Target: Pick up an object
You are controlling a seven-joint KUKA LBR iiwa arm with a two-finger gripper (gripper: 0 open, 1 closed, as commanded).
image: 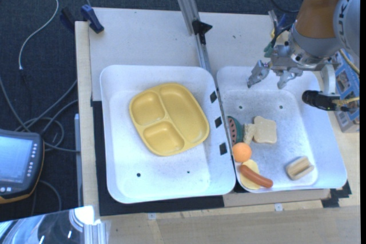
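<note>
You've got the yellow divided plate [168, 118] in the left bin [114, 140]. Right of the plate, in the right bin [320, 140]: watermelon slice [231, 127], orange [242, 152], sausage [256, 176], toast [265, 130], bread roll [299, 167]. Up-right of the plate, your gripper [267, 78] hangs spread wide, holding nothing.

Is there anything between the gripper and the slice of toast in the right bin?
Nothing visible. The gripper is above the far end of the right bin, fingers spread, and the toast slice lies nearer the camera with only bare bin floor between them. The orange and sausage lie beyond the toast.
</note>
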